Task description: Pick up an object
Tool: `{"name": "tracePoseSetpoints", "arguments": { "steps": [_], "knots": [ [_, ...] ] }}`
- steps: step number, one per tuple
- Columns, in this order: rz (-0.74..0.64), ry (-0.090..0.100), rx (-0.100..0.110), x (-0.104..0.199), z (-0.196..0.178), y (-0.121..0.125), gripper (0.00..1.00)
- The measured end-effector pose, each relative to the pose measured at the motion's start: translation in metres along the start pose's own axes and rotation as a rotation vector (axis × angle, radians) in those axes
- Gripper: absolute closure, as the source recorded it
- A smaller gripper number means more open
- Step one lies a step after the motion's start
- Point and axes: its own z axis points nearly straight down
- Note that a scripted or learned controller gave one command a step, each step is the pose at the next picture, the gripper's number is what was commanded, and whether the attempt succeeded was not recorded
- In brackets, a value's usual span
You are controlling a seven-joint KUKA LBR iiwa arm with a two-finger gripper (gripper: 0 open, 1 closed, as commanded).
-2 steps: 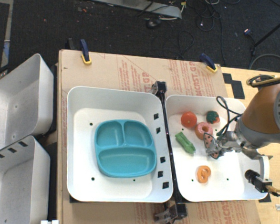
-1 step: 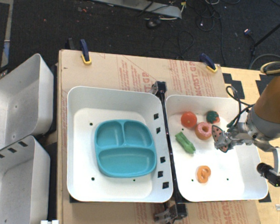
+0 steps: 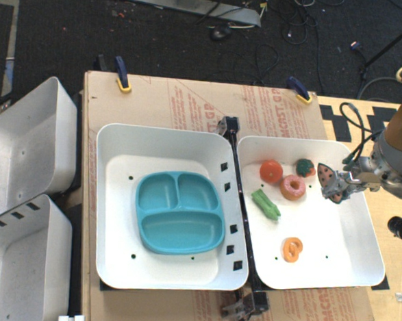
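Observation:
The right bin (image 3: pixel 361 229) holds several toy foods. A red tomato (image 3: pixel 271 171), a pink donut (image 3: pixel 293 187) and a small green-and-red piece (image 3: pixel 305 168) lie near its back. A green pickle (image 3: pixel 266 203) lies left of centre and an orange pretzel (image 3: pixel 291 249) sits toward the front. My gripper (image 3: pixel 335 186) hangs low over the right bin's back right part, just right of the donut. A small grey piece with red spots (image 3: pixel 324 176) shows at its tip. Whether that piece is held is unclear.
The left bin (image 3: pixel 110 184) bears a teal divided plate (image 3: pixel 181 212). A black divider (image 3: pixel 235 207) runs between the bins. Two white tubs (image 3: pixel 21 178) stand off the bench at the left. Cables (image 3: pixel 358 126) trail at the back right by the arm.

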Motion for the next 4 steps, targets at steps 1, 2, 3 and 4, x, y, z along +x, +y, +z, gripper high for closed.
{"name": "tracePoseSetpoints", "arguments": {
  "steps": [1,2,3,4],
  "knots": [
    [-0.001,0.000,0.000,0.004,-0.063,0.001,1.00],
    [-0.004,0.004,0.008,0.055,-0.045,0.004,1.00],
    [-0.006,0.004,0.006,0.112,-0.038,0.024,1.00],
    [-0.004,0.004,0.008,0.160,-0.021,0.035,1.00]
  ]
}}
